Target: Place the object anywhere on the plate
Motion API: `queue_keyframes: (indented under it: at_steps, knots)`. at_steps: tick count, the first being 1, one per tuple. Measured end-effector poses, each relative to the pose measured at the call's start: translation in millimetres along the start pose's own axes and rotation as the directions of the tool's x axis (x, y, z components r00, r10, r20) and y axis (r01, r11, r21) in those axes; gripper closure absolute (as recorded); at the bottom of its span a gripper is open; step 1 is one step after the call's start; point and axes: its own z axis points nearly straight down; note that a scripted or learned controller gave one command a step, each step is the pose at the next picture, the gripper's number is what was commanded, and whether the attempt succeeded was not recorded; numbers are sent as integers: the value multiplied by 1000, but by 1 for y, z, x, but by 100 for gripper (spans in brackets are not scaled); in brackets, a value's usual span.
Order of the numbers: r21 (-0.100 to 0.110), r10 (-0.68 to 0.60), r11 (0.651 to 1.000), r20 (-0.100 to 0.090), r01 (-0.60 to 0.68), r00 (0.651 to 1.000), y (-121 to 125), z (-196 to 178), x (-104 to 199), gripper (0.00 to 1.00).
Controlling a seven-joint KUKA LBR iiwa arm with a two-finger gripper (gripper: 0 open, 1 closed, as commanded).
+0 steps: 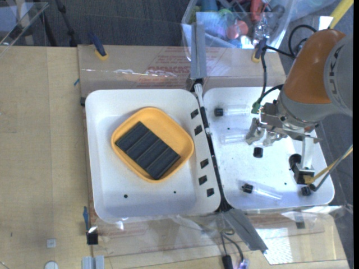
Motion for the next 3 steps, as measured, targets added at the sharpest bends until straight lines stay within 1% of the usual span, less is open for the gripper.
queue_keyframes:
  at_steps: [1,2,3]
  knots:
    - [-3,-140,990,0,140,990,47,15,28,100]
    - [2,-214,977,-2,214,977,33,15,52,100]
    - [1,-214,977,-2,214,977,33,15,52,0]
